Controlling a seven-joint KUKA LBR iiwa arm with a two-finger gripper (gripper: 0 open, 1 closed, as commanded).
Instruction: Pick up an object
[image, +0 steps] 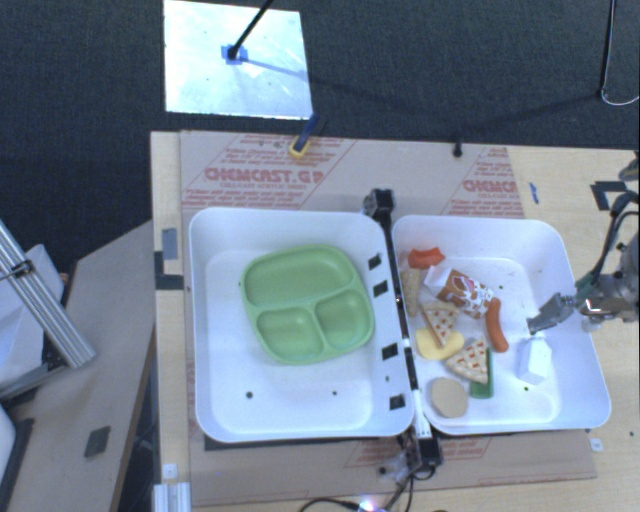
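The right white bin (560, 245) holds several toy foods: a red piece (425, 257), a red-and-white carton (465, 292), an orange sausage (496, 325), two pizza-like wedges (438, 320) (470, 362), a yellow piece (438, 346), a tan round cookie (449, 397) and a small white block (535, 360). My gripper (550, 314) reaches in from the right edge, low over the right side of this bin. It sits just right of the sausage and just above the white block. Nothing shows held in it.
The left white bin (215, 400) carries a green divided plate (305, 303). A black-marked divider (392, 300) runs between the bins. The bins rest on a cardboard sheet (260, 170). A metal plate (235, 60) lies beyond the bench.
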